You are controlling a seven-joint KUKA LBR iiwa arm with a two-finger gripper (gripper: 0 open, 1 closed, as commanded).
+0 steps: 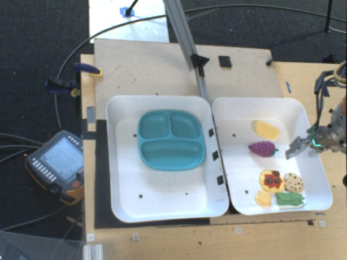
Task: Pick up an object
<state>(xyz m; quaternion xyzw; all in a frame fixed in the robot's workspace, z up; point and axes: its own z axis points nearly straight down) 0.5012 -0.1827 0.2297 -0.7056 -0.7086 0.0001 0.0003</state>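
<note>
Two shallow white bins side by side on bench. Left bin (124, 199): teal three-compartment plastic plate (171, 140), upper half. Right bin (238, 199), landmark for rest: yellow wedge-shaped toy cheese (267, 129) near centre top; purple toy grape bunch (262, 149) just below wedge; round yellow-and-red toy pizza (271, 180), brown-spotted toy cookie (293, 182), small yellow lump (263, 198) and green toy vegetable (290, 200) clustered at lower right. Two-finger gripper (301, 146) over right rim, beside grapes, apart; finger spread impossible to tell; nothing seen held.

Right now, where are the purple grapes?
The purple grapes lie in the right bin, just below the yellow cheese wedge and above the pizza slice.
</note>
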